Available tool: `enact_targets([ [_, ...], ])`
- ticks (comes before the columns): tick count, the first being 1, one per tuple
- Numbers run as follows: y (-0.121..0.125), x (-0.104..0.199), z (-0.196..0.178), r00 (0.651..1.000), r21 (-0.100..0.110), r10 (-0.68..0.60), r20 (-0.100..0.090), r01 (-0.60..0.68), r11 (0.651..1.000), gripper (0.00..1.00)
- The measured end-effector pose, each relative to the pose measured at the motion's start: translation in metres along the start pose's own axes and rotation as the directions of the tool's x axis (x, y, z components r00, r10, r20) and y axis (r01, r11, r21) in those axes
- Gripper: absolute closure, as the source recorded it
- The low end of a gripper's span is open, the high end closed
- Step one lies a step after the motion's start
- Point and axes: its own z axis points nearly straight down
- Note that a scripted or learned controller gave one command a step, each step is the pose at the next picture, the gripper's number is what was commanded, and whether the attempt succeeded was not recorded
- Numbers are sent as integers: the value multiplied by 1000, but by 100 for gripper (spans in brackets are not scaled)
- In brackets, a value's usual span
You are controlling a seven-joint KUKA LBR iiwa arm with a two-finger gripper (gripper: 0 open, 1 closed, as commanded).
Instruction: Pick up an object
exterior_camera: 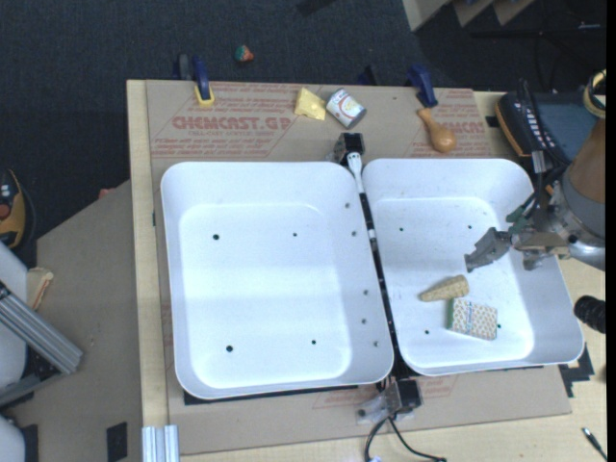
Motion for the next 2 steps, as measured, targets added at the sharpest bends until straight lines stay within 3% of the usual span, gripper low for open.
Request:
enact_targets([
  [1,19,-1,-215,1000,-22,-2,6,2,1000,0],
  [2,18,0,-217,1000,-7,-1,3,1,1000,100],
])
